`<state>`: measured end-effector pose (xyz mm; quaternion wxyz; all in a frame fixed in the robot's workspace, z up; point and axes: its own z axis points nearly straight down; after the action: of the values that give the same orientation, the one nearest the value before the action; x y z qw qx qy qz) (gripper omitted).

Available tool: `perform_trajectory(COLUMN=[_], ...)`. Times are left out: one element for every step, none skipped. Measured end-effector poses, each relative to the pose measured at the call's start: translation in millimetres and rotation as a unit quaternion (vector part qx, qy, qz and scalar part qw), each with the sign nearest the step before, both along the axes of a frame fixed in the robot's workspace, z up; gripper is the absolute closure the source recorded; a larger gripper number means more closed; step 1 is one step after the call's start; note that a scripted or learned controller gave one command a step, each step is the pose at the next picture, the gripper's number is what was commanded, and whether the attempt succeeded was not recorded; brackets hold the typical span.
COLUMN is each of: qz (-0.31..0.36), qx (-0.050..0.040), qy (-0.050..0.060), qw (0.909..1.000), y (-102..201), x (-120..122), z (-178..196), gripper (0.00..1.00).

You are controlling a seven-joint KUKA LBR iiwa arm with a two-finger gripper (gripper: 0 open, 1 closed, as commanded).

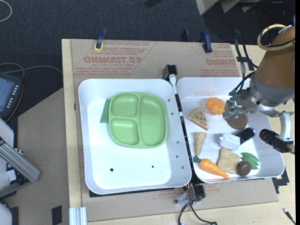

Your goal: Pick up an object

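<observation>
The right bin [187,86] holds several toy foods. Among them are an orange ball [214,105], a tan wedge [198,118], a brown round piece [238,122], a white block [229,139] and a black piece [245,135]. Nearer the front lie a pale cone [199,142], a carrot [213,168], a tan slab [228,159], a brown ball [243,168] and a green leafy piece [250,158]. My gripper [234,108] hangs low over the back of the right bin. It sits just right of the orange ball and directly above the brown round piece, partly covering it.
A green divided plate [138,119] lies in the left bin [93,172]. A black bracket [276,140] sticks in at the right bin's right edge. Clamps [99,42] hold the board at the back. The arm's body [276,69] covers the back right corner.
</observation>
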<state>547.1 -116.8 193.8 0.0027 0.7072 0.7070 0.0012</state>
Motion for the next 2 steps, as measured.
perform_trajectory(qz=[0.001,0.003], qx=[0.0001,0.0011], qy=[0.000,0.001], qw=[1.0000,1.0000], y=[0,54], x=[1,19], z=[33,22], gripper=[1.00,1.00])
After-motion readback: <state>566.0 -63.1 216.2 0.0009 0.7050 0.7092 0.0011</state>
